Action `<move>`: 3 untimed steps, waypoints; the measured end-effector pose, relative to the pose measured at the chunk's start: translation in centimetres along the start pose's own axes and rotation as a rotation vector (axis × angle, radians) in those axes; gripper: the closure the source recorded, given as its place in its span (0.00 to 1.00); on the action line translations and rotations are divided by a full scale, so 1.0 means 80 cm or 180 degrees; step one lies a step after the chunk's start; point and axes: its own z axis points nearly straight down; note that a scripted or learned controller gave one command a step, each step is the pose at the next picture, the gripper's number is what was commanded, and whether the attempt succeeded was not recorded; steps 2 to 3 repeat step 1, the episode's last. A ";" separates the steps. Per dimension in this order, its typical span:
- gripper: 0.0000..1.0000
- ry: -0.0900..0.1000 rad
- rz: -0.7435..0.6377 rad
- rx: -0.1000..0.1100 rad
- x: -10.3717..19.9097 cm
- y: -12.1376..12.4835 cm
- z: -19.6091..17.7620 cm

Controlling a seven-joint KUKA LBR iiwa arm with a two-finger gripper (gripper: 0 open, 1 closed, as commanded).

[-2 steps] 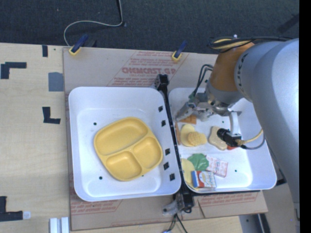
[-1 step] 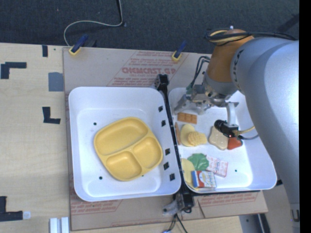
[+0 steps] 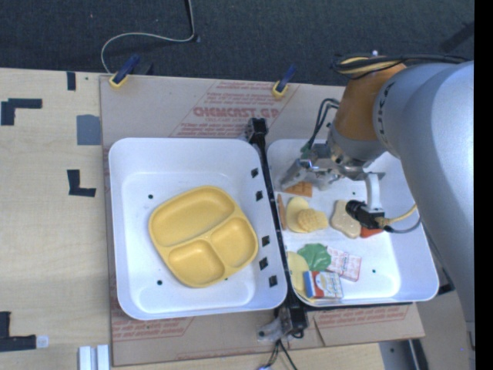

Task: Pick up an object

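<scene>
My gripper (image 3: pixel 299 177) is low in the far left part of the right bin (image 3: pixel 408 280), with the grey arm and its orange band reaching in from the right. Its tip is right at a small orange piece (image 3: pixel 301 190); whether it holds that piece is not visible. Just in front lie a pale yellow slice (image 3: pixel 296 205) and a ridged yellow food toy (image 3: pixel 308 221). A beige bread-like piece (image 3: pixel 345 220) lies to their right. Nearer the front are a green leaf (image 3: pixel 314 254), a red-and-white packet (image 3: pixel 346 266) and a blue, red and white carton (image 3: pixel 323 284).
The left bin (image 3: pixel 135 168) holds a yellow divided plate (image 3: pixel 202 235). A black-clipped wall (image 3: pixel 266 206) separates the two bins. A small yellow piece (image 3: pixel 296 265) lies by that wall. The arm's bulk covers the right bin's far right side.
</scene>
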 end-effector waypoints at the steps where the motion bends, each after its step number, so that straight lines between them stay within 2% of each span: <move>1: 1.00 0.0002 -0.0002 -0.0006 0.001 0.002 -0.013; 3: 1.00 0.0002 -0.0002 -0.0006 0.001 0.002 -0.013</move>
